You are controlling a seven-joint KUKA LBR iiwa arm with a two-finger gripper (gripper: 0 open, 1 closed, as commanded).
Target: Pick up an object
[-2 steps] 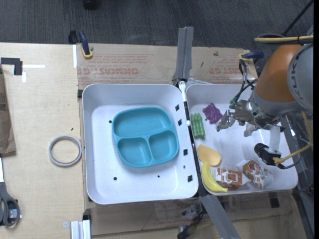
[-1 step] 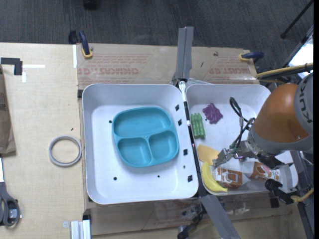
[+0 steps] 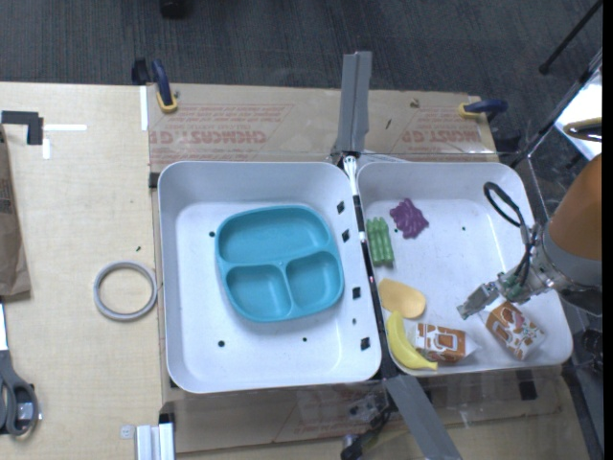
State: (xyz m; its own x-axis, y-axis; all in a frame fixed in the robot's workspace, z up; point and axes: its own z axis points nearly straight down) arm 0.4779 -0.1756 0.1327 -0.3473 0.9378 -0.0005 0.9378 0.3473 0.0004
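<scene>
The grey two-finger gripper (image 3: 477, 303) hovers at four o'clock in the shallow white right bin (image 3: 450, 182). How wide it stands, I cannot tell. A small orange-and-white printed carton (image 3: 515, 330) lies just beside it, seemingly untouched.

Tray (image 3: 280, 276) in left bin (image 3: 182, 286); banana (image 3: 406, 343), cartons (image 3: 442, 341), grapes (image 3: 410, 218) in right bin (image 3: 450, 182); ring (image 3: 125, 289) left of both.

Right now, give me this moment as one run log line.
gripper: low in right bin | holding: nothing seen | nearest: snack packet | left bin: blue tray
</scene>
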